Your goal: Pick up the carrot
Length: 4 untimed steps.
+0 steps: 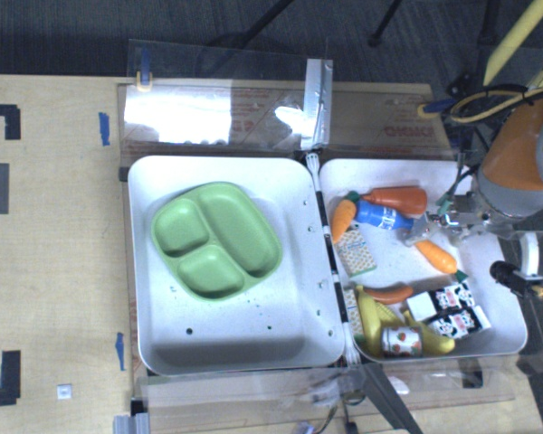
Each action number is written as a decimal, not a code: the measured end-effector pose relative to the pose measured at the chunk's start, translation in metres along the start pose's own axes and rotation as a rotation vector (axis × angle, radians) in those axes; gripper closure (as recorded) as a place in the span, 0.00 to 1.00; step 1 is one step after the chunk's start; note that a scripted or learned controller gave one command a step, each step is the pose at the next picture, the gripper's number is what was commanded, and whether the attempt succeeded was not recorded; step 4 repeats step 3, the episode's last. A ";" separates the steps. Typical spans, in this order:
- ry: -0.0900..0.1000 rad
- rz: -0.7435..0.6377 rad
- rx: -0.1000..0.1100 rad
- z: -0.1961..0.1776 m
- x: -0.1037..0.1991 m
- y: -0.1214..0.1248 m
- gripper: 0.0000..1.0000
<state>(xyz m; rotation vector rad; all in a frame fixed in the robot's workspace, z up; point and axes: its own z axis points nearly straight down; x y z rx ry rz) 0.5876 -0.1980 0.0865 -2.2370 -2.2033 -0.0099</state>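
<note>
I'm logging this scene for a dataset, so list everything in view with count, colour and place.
bins: two, white, side by side on the bench
divided plate: one, green, in the left bin
carrot: one, orange, right bin, middle right
orange vegetables: two more, one by the top wall, a smaller one near the divider; type unclear
bottle: one, blue, below the top orange piece
patterned packet: one, light checked, near the divider
red-orange piece: one, slim, right bin, lower middle
bananas: yellow, bottom left of the right bin; count unclear
can: one, red and white, bottom of the right bin
black-and-white box: one, bottom right
arm: one, grey and orange, at right
gripper: one, over the right bin, near the carrot
</note>
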 end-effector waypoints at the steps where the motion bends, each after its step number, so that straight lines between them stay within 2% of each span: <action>1: -0.006 0.005 -0.001 0.000 0.013 -0.046 0.00; 2: -0.008 0.008 -0.005 -0.011 0.011 -0.045 1.00; 3: -0.006 -0.197 0.002 -0.113 0.081 0.011 1.00; 4: -0.006 -0.197 0.002 -0.113 0.081 0.011 1.00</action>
